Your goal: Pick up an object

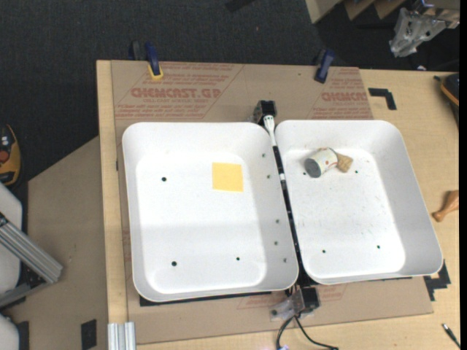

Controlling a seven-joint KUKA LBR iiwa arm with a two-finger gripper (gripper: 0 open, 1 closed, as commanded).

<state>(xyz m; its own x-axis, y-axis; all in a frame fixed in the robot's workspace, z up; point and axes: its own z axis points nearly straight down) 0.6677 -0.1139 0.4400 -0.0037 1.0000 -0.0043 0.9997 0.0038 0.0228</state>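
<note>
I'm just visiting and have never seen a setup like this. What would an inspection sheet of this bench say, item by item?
Surface: brown board printed with red lettering, bearing two shallow white bins side by side.
Job's things: flat yellow square lying in the left bin; small white cylinder with a grey end touching a tan piece in the right bin.
Clutter: nothing seen inside the bins beyond those.
Gripper: nothing seen.
Cables: black cable trailing off the near edge.
Surroundings: two blue clamps at the board's far edge; dark carpet beyond.
</note>
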